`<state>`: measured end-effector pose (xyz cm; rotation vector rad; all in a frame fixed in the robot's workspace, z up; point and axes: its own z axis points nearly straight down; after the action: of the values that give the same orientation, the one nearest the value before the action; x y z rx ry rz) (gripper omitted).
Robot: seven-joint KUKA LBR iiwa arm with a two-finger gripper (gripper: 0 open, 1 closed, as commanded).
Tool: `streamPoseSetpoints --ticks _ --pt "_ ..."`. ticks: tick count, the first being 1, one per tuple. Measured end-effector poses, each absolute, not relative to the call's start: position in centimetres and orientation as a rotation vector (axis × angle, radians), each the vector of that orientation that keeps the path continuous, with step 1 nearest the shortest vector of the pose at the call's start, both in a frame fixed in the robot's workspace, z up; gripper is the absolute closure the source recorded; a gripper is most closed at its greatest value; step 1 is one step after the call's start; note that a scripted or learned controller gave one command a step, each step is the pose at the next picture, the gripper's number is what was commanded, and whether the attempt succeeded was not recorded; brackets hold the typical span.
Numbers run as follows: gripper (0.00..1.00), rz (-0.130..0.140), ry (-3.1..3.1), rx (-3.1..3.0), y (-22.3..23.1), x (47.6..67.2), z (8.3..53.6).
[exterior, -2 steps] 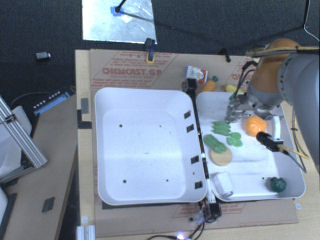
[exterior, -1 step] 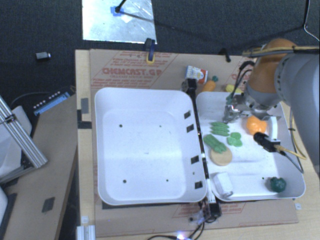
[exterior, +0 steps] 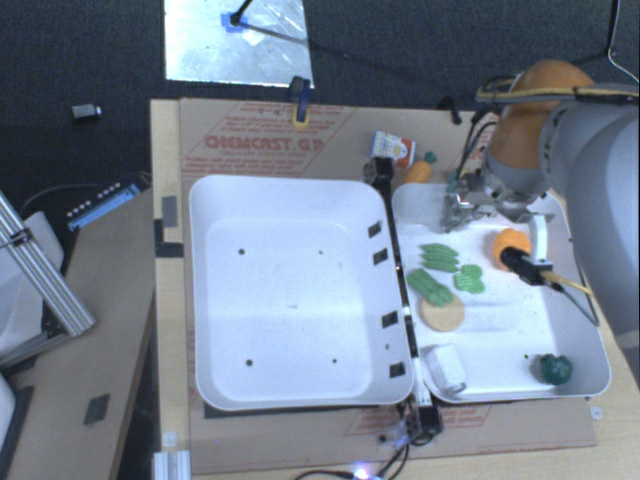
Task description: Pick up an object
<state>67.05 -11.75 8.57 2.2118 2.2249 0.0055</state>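
Green pods (exterior: 437, 257) lie just below my tool (exterior: 458, 208); approach step, descent next; tool state: cannot tell.

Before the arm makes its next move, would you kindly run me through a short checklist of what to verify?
1. Objects within the right bin: ok; green pieces, tan disc, orange piece, dark green ball lie inside.
2. Tool over the right bin: ok, at its far end.
3. Tool fingers open: cannot tell.
4. Object held: cannot tell.
5. Green pieces spaced apart: not ok, clustered, one touching the tan disc.
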Motion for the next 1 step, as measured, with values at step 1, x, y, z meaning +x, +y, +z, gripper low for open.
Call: streamPoseSetpoints --ticks 1 --pt "1.0 0.015 2.229 2.203 -3.37 67.12 19.24"
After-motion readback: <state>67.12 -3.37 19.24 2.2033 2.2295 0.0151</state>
